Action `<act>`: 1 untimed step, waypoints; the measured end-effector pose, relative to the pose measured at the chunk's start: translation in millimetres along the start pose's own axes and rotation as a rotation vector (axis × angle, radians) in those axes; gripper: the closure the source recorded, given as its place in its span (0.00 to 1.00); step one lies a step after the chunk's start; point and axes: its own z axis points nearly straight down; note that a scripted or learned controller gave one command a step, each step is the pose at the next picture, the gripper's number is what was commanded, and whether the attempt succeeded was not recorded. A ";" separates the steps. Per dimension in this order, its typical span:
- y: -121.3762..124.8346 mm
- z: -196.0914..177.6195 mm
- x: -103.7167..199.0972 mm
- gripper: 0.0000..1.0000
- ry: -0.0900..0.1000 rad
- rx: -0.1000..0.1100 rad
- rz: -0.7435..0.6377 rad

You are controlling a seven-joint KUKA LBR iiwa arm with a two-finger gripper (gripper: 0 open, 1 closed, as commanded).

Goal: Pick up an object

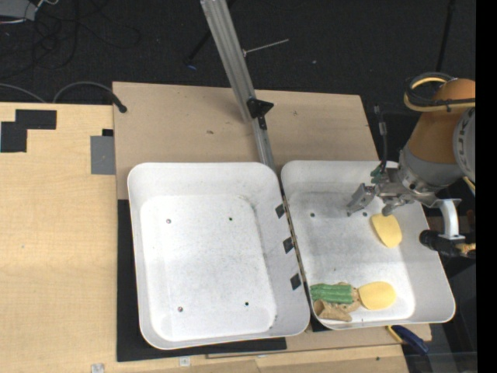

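A yellow piece (387,230) lay in the right bin (334,231), just below the gripper (378,199). Whether the gripper was clenched could not be told. Farther below it sat a yellow disc (377,294), a green toy (332,292) and a tan piece (337,311).

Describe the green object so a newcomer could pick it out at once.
Start at the right-hand white bin, the one the arm reaches into, and go to its near edge. There three small items cluster: the green object lies leftmost, beside the divider. It is the only green piece, ridged and elongated, with a tan item below it and a yellow disc to its right.
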 end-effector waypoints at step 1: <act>1.6 -14.0 -1.2 1.00 -0.002 -0.006 0.000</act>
